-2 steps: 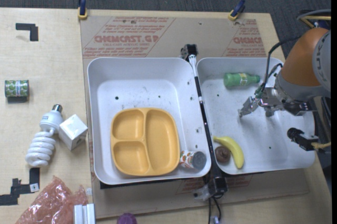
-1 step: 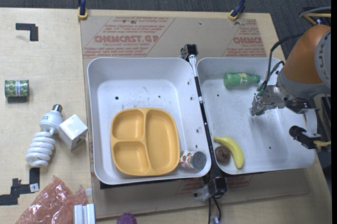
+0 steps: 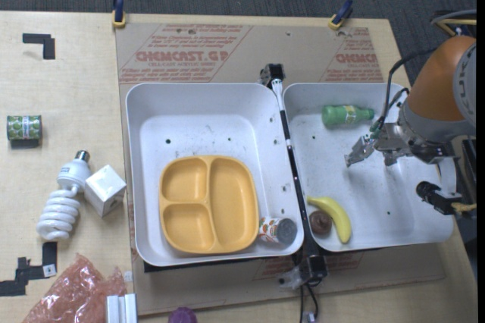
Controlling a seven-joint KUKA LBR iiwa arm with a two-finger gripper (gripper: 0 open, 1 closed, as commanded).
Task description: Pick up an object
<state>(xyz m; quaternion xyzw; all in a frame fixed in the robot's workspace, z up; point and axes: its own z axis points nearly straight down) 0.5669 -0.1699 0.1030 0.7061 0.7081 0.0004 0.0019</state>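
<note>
While the gripper hangs over the right bin, its fingers look slightly spread and pinch nothing. One green bottle lies just beyond it at the far wall; one banana lies near the front. Closing here would likely catch nothing, with both objects out of its reach.

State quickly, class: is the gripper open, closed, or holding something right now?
Gripper: over the right bin, below the green bottle; open or closed cannot be told.
</note>
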